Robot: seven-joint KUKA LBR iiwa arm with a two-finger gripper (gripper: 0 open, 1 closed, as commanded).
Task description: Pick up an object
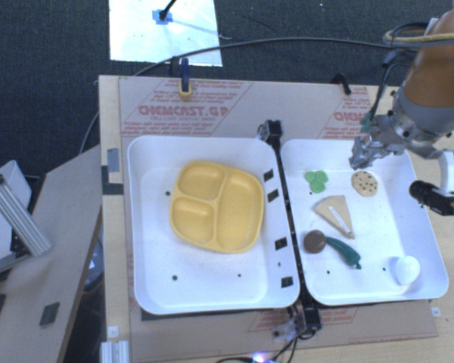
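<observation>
The right bin holds a small green leafy piece, a round speckled cookie, a tan wedge of cheese, a brown ball, a dark green pepper and a white egg. My gripper hangs over the bin's upper part, just above and left of the cookie, with nothing seen between its fingers. The orange band of the arm rises to the upper right.
The left bin bears a yellow divided plate. A black hinge strip runs between the bins. A cable arcs across the back, and a blue and yellow clamp stands at the board's rear edge.
</observation>
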